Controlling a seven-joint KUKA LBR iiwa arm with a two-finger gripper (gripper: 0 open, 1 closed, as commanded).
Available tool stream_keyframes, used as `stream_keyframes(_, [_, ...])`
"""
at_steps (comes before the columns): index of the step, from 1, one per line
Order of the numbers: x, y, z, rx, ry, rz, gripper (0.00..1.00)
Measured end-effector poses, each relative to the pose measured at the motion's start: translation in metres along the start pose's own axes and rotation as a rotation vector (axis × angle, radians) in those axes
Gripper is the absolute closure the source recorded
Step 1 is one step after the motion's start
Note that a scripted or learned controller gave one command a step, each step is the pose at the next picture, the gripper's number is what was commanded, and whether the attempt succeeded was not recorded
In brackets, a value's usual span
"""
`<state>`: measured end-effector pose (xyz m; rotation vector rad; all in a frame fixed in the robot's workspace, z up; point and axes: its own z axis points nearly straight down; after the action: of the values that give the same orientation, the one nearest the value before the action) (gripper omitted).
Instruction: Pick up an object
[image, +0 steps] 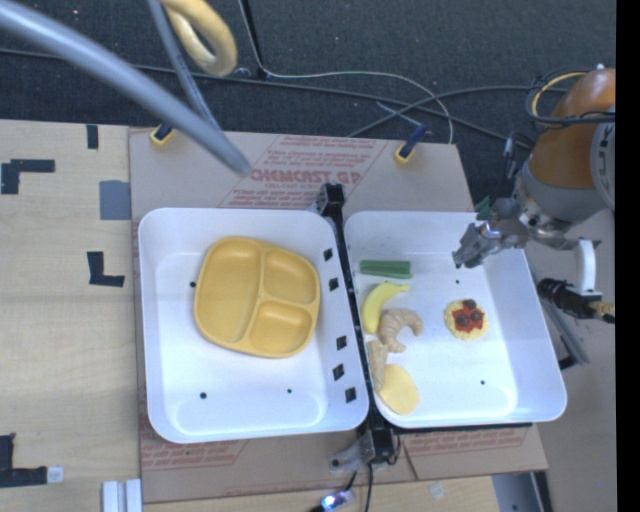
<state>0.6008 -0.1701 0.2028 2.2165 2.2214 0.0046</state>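
Gripper (470, 250) is seen over the right bin's (530, 330) upper right part, nothing between its fingers; whether they are apart cannot be told. A round tart (466, 319) with red topping lies below it, apart. Green bar (385, 268), curved banana (378, 303), croissant (400, 327) are clustered at left. A glossy yellow divided plate (257, 296) sits in the left bin (170, 400).

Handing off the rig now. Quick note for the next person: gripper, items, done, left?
Gripper: over the right bin's upper right edge, nothing seen in it; finger state unclear.
Right bin: green block, banana, croissant, yellow slice along the left side; small tart nearest the gripper.
Left bin: yellow plate.
Done: no pick yet.
Left: descend, grasp one item, lift.
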Motion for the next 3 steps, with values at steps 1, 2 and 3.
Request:
stream_keyframes(1, [0.009,-0.003,-0.058,0.0,0.0,-0.001,1.0])
stream_keyframes(2, [0.01,-0.002,-0.088,0.002,0.0,0.0,1.0])
stream_keyframes(3, [0.054,-0.004,-0.083,0.006,0.001,-0.002,1.0])
